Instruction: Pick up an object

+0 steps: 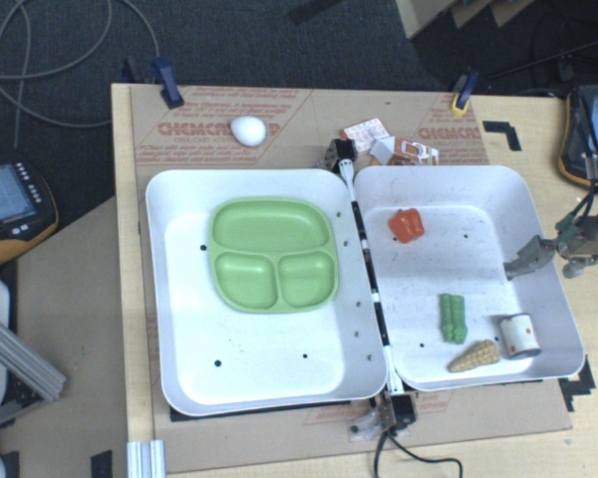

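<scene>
In the left bin (179,347) a pale green divided plate (274,254) lies flat, its one long compartment toward the far side and two smaller ones toward the near side; a white egg-shaped thing (247,129) rests on the tabletop (219,118) beyond that bin. The right bin (478,192) carries the likely targets: a small red piece (407,225) toward its far left, a green block (452,318) near the middle with its long axis running far to near, a tan cone (475,356) lying slantwise by the near rim, and a small white cylinder with a dark end (519,335) just right of the cone. The end effector (550,252) sits at the bin's right rim, and whether it is spread or pressed together cannot be told from here; nothing is seen in it. The cylinder lies nearest, just toward the near side, the green block next, to its left, the red piece farther left across the bin.
</scene>
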{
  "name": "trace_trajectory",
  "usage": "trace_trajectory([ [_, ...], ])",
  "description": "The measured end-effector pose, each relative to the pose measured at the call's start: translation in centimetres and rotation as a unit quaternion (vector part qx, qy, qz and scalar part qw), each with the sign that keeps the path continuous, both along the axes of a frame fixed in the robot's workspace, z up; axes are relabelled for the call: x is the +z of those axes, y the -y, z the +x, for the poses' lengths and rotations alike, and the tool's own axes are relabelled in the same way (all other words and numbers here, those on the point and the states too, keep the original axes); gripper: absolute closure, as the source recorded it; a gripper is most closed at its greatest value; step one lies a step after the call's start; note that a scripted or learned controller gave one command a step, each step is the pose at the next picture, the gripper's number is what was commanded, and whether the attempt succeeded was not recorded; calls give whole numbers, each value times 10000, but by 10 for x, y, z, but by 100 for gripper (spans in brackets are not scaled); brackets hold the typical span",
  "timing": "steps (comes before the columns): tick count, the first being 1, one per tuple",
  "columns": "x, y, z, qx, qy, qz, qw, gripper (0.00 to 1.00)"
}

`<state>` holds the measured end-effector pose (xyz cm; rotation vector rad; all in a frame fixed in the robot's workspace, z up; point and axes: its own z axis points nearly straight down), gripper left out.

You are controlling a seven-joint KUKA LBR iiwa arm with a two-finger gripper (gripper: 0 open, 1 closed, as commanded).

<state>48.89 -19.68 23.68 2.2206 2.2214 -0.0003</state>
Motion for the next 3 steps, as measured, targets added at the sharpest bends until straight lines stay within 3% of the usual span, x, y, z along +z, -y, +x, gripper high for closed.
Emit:
trace_trajectory([
  [1, -152, -86, 1, 5, 2, 4, 10000, 0],
  [2, -143, -86, 1, -8, 7, -1, 10000, 100],
  [3, -52, -158, 48, 6, 4, 7, 10000, 100],
])
